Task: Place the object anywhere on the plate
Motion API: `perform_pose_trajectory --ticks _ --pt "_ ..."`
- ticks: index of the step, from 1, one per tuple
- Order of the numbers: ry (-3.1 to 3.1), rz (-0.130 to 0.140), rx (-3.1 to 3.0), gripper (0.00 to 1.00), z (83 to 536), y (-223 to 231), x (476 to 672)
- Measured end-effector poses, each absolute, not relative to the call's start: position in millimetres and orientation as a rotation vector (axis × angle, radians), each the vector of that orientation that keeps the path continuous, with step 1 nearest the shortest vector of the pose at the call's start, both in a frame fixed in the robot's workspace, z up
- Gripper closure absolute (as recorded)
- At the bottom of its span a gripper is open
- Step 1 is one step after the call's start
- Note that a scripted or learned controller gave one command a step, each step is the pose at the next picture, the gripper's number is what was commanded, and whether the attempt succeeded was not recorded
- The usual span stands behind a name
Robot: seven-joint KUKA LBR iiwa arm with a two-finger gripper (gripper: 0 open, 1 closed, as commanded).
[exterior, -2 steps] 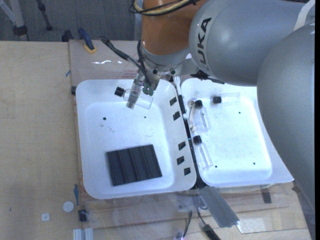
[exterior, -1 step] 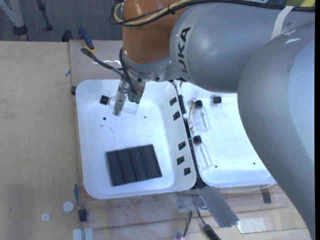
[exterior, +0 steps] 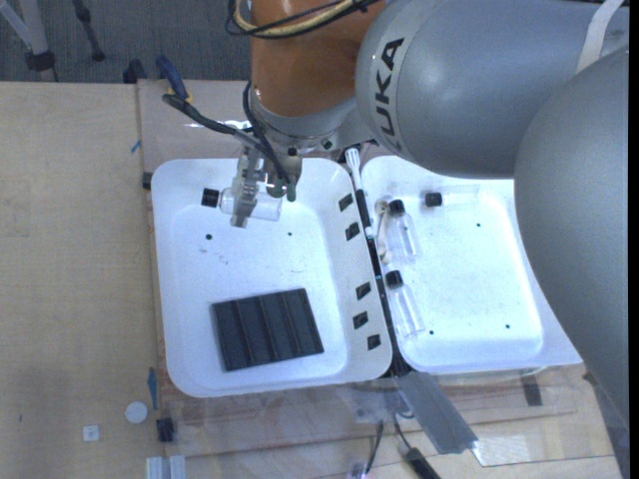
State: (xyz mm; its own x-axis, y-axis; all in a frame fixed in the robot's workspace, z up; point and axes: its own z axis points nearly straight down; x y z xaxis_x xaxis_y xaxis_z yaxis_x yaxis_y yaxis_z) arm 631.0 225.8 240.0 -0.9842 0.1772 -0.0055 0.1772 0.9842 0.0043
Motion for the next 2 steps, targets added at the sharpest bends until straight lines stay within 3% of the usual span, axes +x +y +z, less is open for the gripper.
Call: perform_pose_trajectory --ticks 1,2 --pt "3.135 0.001 0.2 1.0 224 226 629.7" --pt "3.141 0.002 0.034 1.0 244 226 611.9"
